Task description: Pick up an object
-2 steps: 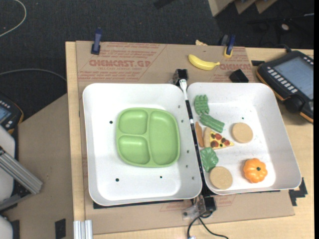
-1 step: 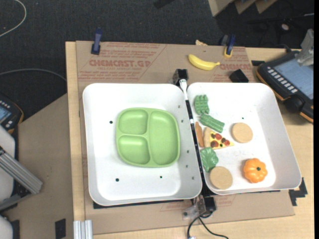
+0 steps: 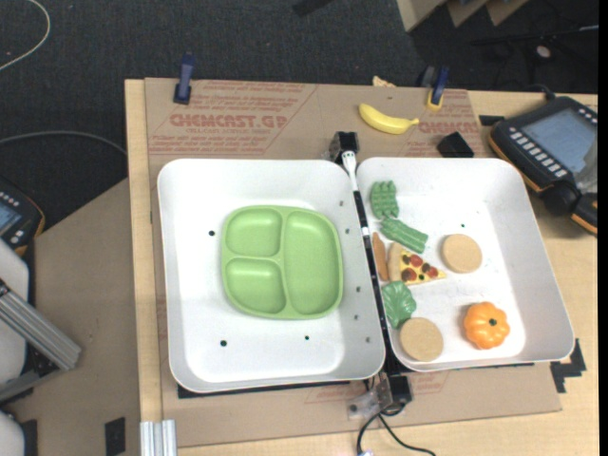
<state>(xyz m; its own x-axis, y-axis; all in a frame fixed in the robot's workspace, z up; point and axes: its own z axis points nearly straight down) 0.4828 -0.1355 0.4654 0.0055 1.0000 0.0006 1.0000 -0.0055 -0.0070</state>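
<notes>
Step in hand: choose target, approach from above. Best pick likely toy pumpkin (image 3: 486,323): stands alone near front right corner of right bin (image 3: 503,193), room for fingers either side. Avoid cluster by divider.

Gripper state: cannot tell.

Right bin: pumpkin, two tan round cookies (image 3: 461,253) (image 3: 421,338), pizza slice (image 3: 415,269), green pieces (image 3: 384,199), possibly beans or lettuce.

Left bin (image 3: 185,217): green divided plate (image 3: 282,260), compartments bare.

Toy banana (image 3: 387,119) on board behind bins.

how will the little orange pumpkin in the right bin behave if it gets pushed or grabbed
The pumpkin looks round and ribbed, so a push would probably roll it across the right bin. Its glossy, plastic-looking skin suggests it is light, stiff and perhaps slippery to grip.
</notes>
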